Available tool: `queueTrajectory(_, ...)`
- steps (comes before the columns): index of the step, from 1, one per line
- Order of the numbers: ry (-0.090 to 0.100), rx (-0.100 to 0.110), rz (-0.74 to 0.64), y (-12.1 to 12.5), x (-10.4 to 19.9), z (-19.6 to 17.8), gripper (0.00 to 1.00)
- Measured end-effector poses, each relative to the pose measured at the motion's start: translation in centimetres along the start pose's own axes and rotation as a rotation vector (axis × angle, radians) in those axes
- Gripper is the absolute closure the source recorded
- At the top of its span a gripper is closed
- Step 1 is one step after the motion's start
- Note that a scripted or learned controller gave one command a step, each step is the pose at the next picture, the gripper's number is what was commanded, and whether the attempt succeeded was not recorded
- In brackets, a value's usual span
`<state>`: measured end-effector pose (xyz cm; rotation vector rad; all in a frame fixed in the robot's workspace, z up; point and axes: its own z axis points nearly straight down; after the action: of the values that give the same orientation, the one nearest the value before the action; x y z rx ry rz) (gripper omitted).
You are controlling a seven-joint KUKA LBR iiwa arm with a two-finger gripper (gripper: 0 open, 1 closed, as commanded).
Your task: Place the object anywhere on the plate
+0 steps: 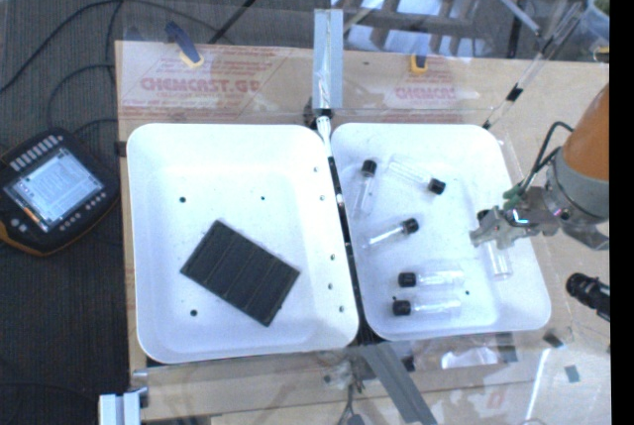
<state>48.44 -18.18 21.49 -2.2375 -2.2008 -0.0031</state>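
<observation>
Vials: five clear ones with black caps lie in the right bin [515,314], none on the plate. Plate [240,272] is the dark ribbed rectangle lying flat and skewed in the left bin [149,215], toward its near half, nothing on it. Vial positions: one [366,185] near the bin's left wall, cap at the far end; one [416,175] further back toward the middle, cap pointing right; one [393,233] mid-bin, tilted, cap at its right end; two near the front lying roughly parallel, caps left, upper one [428,278] and lower one [426,306]. A sixth clear tube [497,260] sits by the right wall just under the gripper, cap not visible. Gripper [492,227] is over the right side of the right bin, reaching in from the right; cannot tell whether it's apart or together, and can't see anything held in it. Grey arm with orange band [604,146] at the right edge. Teach pendant [50,190] sits left of the table, off the bins
</observation>
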Motion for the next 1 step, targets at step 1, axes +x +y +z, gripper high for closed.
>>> queueTrajectory(1,-0.004,0.003,0.104,6.11,4.83,0.23,1.0)
